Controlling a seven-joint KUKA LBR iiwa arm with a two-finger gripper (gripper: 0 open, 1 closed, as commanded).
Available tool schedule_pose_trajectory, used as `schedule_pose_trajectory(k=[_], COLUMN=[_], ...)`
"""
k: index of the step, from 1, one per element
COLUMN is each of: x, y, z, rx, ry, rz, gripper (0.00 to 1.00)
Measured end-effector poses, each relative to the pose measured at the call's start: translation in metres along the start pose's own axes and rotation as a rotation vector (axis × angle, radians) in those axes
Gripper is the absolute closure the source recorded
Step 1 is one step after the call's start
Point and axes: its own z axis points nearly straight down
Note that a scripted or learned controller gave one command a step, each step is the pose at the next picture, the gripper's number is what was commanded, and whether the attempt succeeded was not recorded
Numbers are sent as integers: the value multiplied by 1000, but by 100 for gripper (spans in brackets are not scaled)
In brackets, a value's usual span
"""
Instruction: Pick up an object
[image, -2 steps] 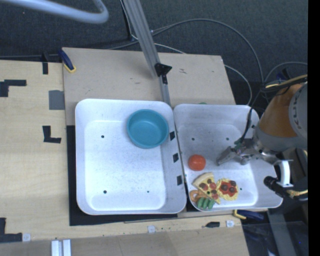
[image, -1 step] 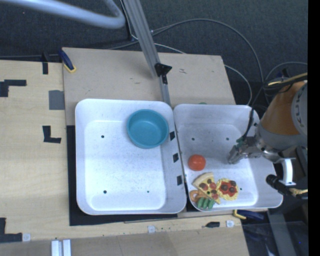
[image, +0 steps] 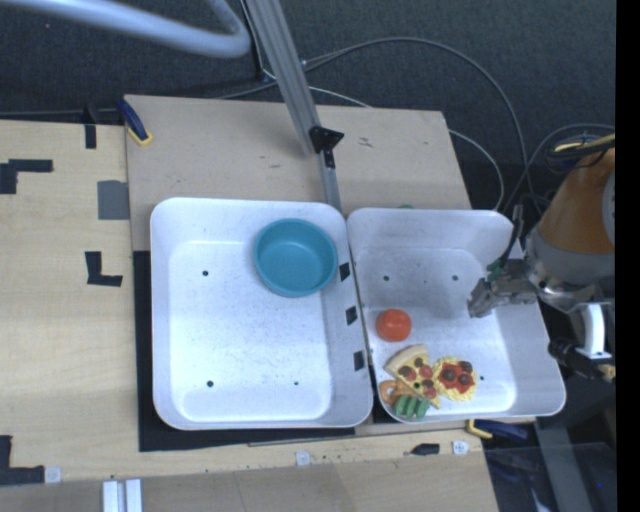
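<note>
A blue bowl (image: 295, 257) sits in the upper right part of the left bin (image: 190, 300). In the right bin (image: 420, 250) lie a small red-orange ball (image: 393, 324), a pizza slice toy (image: 410, 368), a yellow piece with red spots (image: 456, 378) and a green piece (image: 409, 406), all near the front. My gripper (image: 484, 296) hangs over the right bin's right side, to the right of the ball and apart from it. Nothing shows between its fingers.
A slanted metal pole (image: 300, 95) runs from the top down to the seam between the bins. Cables (image: 480, 110) loop over the dark floor at the upper right. The grey and orange arm (image: 575, 230) stands at the right edge.
</note>
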Motion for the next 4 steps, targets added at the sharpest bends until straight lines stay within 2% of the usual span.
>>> schedule_pose_trajectory(k=[1,2,4], x=[9,9,123], y=[-1,-1,19], z=[-48,-77,-70], rx=[-1,1,4], ry=[0,0,2], rz=[-1,0,-5], gripper=[100,100,100])
